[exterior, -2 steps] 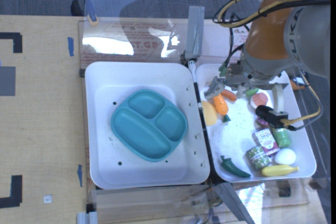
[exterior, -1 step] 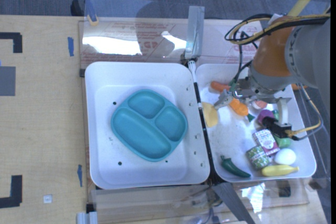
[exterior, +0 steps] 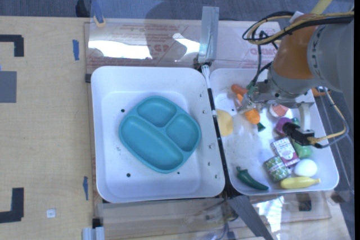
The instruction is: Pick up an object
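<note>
Your end effector sits low in the right bin, its tip buried among cables and the wrist housing, so you cannot tell how it stands or whether anything is in it.

Touching or just under it lies a small orange piece, likely a toy carrot, rounded and smooth-looking. That seems the nearest candidate, and a rounded thing like that could squirt sideways if the approach is off-centre. A second orange piece lies just beside it, toward the bin's far wall; the two are close enough that you might nudge one while going for the other.

A little further out, a pale yellow disc rests against the divider between the bins; flat, so hard to get under.

On the other side, the black clip and cable could snag on the clutter.

Well apart, at the bin's near edge, sit a green pepper, a patterned green can, a pink packet, a white egg and a yellow banana, packed tightly.

Farthest, the teal divided plate lies in the left bin.
</note>
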You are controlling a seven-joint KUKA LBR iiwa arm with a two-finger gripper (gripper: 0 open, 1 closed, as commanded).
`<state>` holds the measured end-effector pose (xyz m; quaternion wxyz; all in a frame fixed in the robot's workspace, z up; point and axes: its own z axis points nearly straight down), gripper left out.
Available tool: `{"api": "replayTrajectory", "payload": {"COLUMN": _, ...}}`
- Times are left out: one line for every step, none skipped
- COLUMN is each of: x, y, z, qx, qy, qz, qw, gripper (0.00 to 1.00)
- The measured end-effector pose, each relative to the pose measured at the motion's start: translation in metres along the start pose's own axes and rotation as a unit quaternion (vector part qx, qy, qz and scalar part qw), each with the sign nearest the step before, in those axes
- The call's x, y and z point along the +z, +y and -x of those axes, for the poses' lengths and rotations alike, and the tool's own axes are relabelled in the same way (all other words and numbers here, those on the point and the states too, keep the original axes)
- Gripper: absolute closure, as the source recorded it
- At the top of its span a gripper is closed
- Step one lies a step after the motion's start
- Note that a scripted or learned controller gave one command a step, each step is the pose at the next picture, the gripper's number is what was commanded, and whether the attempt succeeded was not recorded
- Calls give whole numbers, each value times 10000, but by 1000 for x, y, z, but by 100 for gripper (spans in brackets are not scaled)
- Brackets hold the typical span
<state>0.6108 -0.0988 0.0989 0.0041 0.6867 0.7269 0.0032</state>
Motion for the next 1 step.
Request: {"api": "replayTrajectory", "payload": {"x": -91, "y": 29, "z": -89, "qx": -471, "qy": 19, "qz": 2, "qw": 9989, "gripper": 100}}
